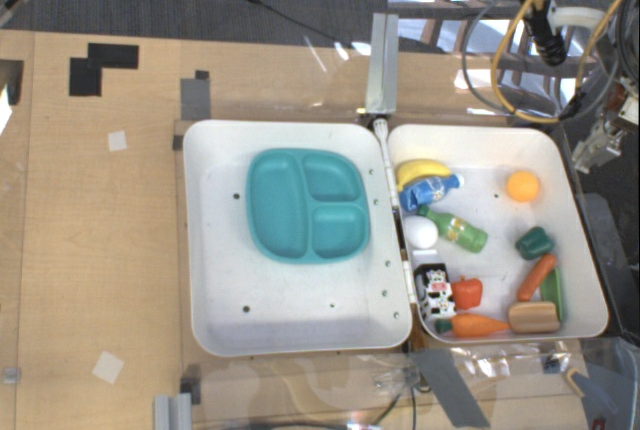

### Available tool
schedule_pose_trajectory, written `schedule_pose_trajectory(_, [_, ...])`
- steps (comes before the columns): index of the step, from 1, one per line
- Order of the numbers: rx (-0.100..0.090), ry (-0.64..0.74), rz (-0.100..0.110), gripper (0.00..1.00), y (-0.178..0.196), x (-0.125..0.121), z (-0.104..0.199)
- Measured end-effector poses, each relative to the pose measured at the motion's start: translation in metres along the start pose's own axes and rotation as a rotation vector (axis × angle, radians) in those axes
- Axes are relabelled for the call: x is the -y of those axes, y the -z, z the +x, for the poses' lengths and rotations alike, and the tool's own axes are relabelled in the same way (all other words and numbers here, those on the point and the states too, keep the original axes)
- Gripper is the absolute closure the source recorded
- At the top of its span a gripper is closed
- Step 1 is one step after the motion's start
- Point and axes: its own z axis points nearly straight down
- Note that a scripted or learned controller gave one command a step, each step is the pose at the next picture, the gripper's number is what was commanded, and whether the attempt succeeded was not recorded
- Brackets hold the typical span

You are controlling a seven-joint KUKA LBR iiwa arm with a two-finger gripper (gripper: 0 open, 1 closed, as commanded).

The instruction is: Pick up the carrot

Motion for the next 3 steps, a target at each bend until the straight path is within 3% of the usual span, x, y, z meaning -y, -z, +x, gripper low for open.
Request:
schedule_pose_trajectory(1, [-0.021, 0.163, 0.003, 1.0, 0.13, -0.006, -0.001])
schedule_pose_trajectory(2, [0.0, 0.2, 0.003, 1.0, 0.017, -0.024, -0.035])
schedule_pose_trajectory(3, [-0.02, 0.253, 0.004, 1.0, 0.146, -0.014, -0.019])
